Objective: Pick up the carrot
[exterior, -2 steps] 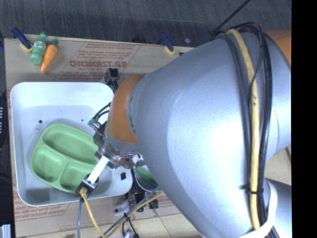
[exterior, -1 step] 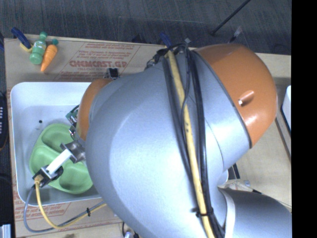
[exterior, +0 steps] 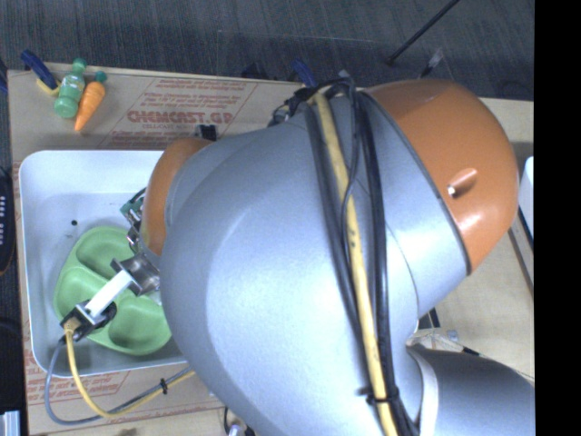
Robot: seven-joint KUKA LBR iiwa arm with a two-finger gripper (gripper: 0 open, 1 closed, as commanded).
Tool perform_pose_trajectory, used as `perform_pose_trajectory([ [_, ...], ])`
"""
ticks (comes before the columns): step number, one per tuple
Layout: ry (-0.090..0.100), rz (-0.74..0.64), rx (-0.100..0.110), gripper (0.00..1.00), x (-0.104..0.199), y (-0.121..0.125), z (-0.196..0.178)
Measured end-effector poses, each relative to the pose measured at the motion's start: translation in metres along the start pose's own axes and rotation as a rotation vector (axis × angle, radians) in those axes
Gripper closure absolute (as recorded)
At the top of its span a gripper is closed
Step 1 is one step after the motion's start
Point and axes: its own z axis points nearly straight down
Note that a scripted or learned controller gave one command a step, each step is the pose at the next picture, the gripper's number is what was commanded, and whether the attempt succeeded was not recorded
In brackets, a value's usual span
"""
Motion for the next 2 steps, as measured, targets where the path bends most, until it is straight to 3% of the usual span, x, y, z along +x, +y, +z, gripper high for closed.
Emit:
perform_pose_trajectory([
  [1,0.003,0.159,0.019,1.0,-0.0201,0.0251,0.0049],
  [2,0.0,0.146,0.027,1.0,-0.0185,0.0232,-0.0048],
])
